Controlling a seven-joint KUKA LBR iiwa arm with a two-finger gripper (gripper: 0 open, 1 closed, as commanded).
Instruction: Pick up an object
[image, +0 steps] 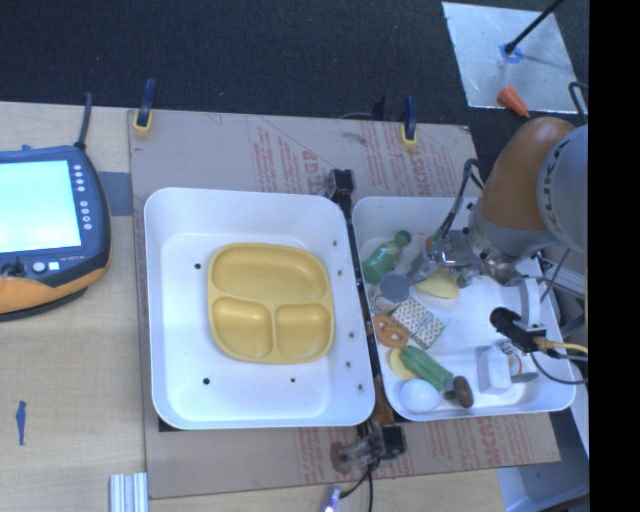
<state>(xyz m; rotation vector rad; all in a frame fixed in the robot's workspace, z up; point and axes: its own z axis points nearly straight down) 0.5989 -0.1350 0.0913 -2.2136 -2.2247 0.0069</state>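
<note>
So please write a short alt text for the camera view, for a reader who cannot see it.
A grey and orange robot arm reaches from the right, its claw low over the right bin, which holds a clutter of small objects. The left bin holds a yellow divided tray, and a tablet lies at the far left.

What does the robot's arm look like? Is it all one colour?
No, two colours. The arm is rounded and chunky, mostly grey, with a big orange band above its wrist. Its gripper at the end is shiny grey metal with small dark parts. Thin dark cables loop beside the wrist, over the right bin.
</note>
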